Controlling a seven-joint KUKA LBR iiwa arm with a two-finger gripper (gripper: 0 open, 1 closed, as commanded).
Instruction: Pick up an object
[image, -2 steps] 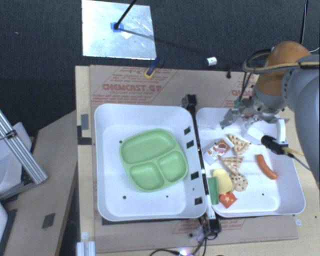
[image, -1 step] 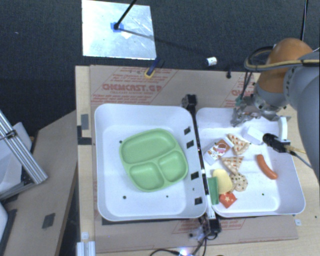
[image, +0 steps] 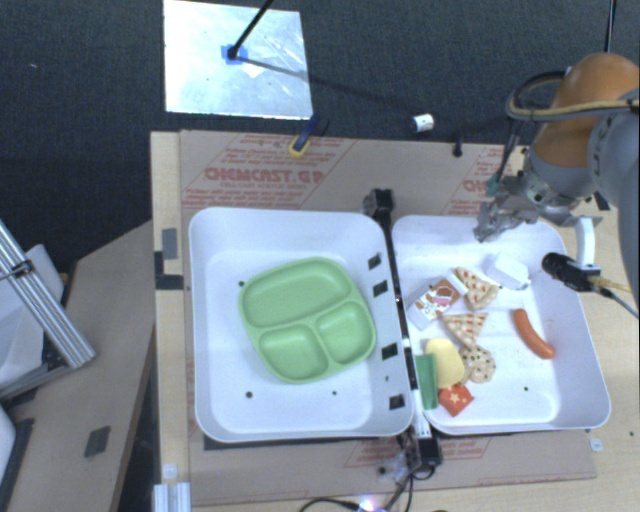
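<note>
In the camera view, two white bins sit side by side on the bench (image: 120, 300). The left bin (image: 215, 330) holds a green three-compartment tray (image: 305, 318), lying a little askew. The right bin (image: 575, 385) holds a scatter of small toy foods: an orange sausage (image: 533, 333) toward the right, a white block (image: 507, 270) near the far side, a small card with red print (image: 437, 300), two waffle-like wedges (image: 475, 287) near the middle, a yellow piece (image: 445, 360) with a green strip (image: 427, 380) just beside it, a round cookie (image: 480, 364) touching the yellow piece, and a red piece (image: 455, 399) at the near side. The arm (image: 590, 110) reaches in from the right, its end effector (image: 490, 226) poised over the far edge of the right bin, apart from every item; the white block lies nearest to it. Whether it is open or closed cannot be told, and nothing is seen in its grip.
</note>
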